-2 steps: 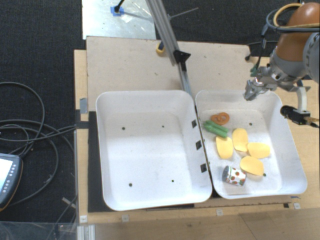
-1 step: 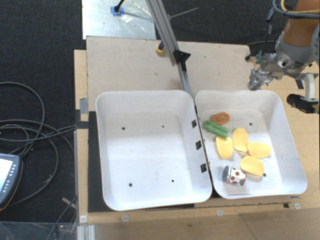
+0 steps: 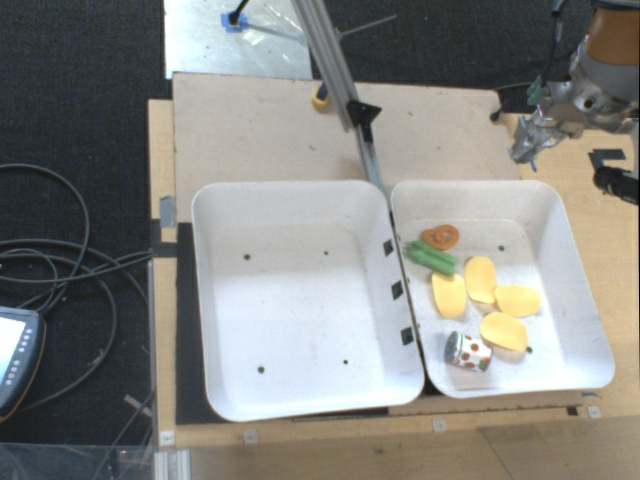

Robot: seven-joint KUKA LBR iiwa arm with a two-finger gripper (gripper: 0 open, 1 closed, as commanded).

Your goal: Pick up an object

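Picking is not yet begun: my metal two-finger pincer (image 3: 527,148) is hanging beyond the far right corner of the right white plastic bin (image 3: 575,258), whether spread or pressed together I cannot tell, while flat yellow slices (image 3: 481,280) are lying inside near its middle.

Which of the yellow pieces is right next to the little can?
The lowest yellow piece, nearest the right bin's front edge. It lies beside the small can; the other three yellow pieces sit higher up, away from it.
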